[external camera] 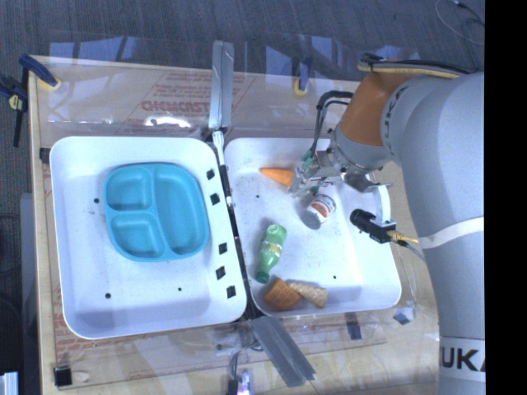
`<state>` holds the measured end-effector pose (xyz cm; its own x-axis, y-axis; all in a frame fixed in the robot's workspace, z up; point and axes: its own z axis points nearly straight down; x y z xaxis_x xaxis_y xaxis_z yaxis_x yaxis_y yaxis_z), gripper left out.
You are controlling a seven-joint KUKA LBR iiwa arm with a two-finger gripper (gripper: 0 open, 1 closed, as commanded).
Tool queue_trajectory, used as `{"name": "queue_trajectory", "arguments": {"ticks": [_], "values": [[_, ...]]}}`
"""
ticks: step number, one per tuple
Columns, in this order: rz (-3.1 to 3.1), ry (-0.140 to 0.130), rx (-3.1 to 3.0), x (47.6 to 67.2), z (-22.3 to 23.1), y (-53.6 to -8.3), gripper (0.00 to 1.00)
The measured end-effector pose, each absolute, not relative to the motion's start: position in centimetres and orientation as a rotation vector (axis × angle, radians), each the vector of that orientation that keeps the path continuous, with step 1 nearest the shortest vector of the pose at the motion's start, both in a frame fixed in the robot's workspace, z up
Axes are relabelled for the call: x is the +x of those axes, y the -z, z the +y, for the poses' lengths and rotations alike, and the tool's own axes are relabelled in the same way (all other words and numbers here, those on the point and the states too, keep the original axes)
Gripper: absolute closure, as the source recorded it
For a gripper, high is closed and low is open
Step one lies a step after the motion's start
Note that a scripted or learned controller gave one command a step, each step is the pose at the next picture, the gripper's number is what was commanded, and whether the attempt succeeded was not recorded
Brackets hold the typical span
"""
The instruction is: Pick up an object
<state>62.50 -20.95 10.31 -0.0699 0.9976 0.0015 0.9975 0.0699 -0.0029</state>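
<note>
Bench: we see a wooden bench top (41, 245) under clear plastic sheeting, with dark grey carpet (165, 6) behind it and blue clamps at the back edge.
Writing: we read red print on the sheet behind the bins, too faint to make out; white letters "UK" show on the arm's base (461, 358) at lower right.
Left bin: we find the left bin (74, 303) holding a blue divided plate (155, 210), lying flat near its middle.
Right bin: we count in the right bin (375, 290) an orange carrot (277, 175) near the back, a small white can with a red label (320, 210) on its side, a green bottle (269, 252) lying near the divider, and a brown bread-like piece (295, 294) at the front wall.
Gripper: we place the gripper (309, 174) low in the right bin, between the carrot's thick end and the can; we cannot tell how it is set.
</note>
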Motion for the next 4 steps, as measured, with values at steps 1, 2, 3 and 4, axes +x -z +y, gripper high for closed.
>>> {"name": "queue_trajectory", "arguments": {"ticks": [1, 2, 3, 4], "values": [[-2.296, -0.002, -2.140, 62.5, -20.9, -10.3, 0.00], [-2.327, -0.002, -2.112, 65.8, -21.2, -9.6, 0.00], [-2.329, -0.017, -2.100, 65.6, -21.2, -10.5, 1.00], [-2.331, -0.014, -2.100, 65.7, -21.2, -10.6, 0.00]]}}
